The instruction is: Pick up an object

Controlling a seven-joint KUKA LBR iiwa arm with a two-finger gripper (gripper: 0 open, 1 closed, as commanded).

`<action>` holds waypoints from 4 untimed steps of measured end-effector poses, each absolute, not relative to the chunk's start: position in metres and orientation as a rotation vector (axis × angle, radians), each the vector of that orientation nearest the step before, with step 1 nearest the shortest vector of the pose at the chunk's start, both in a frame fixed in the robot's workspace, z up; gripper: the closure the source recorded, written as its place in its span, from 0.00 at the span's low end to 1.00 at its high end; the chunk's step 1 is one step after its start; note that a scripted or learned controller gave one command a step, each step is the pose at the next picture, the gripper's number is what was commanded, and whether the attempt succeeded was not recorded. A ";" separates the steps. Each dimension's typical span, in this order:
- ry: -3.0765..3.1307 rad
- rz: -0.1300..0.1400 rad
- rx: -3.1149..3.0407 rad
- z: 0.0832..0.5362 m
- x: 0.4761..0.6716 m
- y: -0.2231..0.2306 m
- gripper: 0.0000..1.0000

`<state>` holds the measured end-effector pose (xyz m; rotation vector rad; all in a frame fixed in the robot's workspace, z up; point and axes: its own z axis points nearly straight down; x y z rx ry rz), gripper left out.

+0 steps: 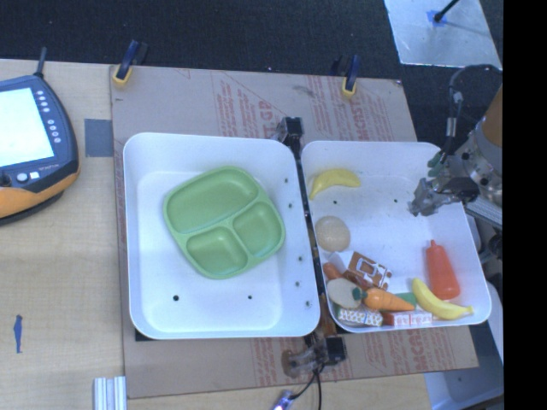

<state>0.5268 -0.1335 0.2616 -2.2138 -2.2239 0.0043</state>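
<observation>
Gripper [425,202] hangs over right bin [389,156], right of frame; finger spread cannot be told, no item seen between them. Banana [334,180] upper left of bin, red bottle [442,271] lower right.

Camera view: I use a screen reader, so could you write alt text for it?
The arm's tool hovers over the right bin, near its right wall, holding nothing. That bin holds two bananas, a carrot and a red bottle; the left bin holds a green divided plate.
</observation>
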 end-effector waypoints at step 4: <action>-2.224 0.002 -2.216 0.176 0.618 -0.118 0.00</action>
